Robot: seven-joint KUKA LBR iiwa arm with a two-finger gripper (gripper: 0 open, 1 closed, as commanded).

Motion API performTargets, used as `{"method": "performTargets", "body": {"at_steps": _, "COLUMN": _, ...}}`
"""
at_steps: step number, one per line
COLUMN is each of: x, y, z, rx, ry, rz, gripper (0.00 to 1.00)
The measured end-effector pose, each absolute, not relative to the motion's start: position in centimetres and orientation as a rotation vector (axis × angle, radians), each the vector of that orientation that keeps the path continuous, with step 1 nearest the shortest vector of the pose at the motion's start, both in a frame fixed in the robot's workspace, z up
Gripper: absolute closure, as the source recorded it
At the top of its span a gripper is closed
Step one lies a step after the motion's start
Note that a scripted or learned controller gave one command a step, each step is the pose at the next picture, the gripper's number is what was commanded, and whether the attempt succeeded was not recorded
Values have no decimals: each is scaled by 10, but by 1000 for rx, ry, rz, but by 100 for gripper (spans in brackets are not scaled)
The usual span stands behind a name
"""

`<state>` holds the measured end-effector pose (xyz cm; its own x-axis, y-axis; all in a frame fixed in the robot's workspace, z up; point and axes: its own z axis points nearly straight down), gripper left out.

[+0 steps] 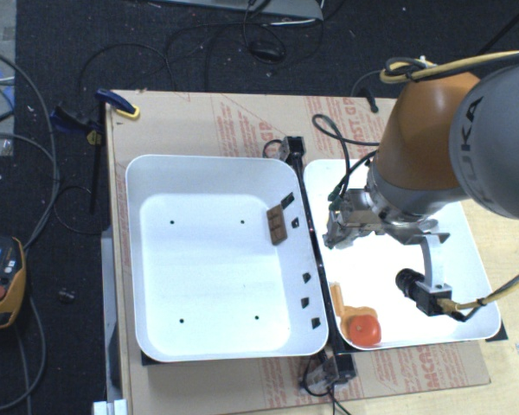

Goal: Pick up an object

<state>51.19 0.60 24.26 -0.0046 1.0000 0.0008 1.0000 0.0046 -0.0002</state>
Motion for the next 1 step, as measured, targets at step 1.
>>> {"method": "performTargets", "body": {"at_steps": 1, "x": 508, "y": 61, "z": 249, "rx": -2215, "ry": -2227, "rz": -1, "gripper": 100}}
